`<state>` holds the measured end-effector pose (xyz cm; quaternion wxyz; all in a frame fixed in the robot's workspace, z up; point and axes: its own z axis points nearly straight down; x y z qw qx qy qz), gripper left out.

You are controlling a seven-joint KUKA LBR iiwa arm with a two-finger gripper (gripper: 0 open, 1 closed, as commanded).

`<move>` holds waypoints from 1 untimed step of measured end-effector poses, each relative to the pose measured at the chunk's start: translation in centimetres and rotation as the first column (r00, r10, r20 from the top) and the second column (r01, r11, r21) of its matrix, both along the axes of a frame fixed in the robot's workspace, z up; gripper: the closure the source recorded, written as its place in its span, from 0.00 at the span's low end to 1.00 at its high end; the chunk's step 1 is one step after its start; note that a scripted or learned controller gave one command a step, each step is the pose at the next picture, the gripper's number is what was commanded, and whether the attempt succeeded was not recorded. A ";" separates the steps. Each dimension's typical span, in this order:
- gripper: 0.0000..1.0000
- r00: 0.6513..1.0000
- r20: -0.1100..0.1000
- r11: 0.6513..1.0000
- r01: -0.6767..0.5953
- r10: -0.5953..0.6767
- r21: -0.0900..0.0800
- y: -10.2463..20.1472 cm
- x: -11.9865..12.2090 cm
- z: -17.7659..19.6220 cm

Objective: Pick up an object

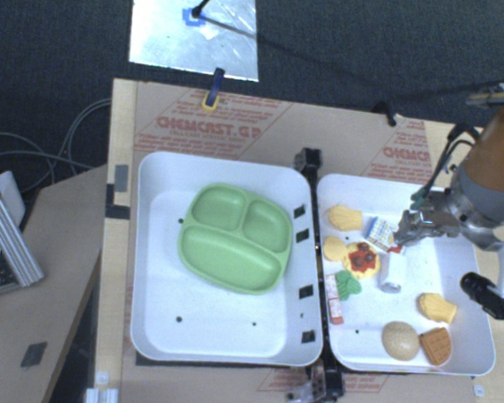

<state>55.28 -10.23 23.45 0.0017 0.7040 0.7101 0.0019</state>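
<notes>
The right bin [478, 289] holds several small toy foods. A yellow piece [344, 217] lies at the back left, with a blue and white packet [378, 229] beside it. A red and yellow piece [362, 260] sits near the middle, next to a small yellow piece [333, 248] and a green piece [347, 285]. My gripper [406, 231] hangs low at the packet's right edge, just above a grey cylinder [390, 274]. Nothing is visibly held in it.
A tan roll [400, 340], a brown waffle piece [437, 345] and a yellow piece [436, 306] lie at the front right. A red and white stick [335, 303] lies along the divider. The left bin [153, 258] holds a green divided plate [235, 237].
</notes>
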 end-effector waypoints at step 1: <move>1.00 1.000 0.000 1.000 -0.001 0.001 0.001 4.0 3.8 -0.1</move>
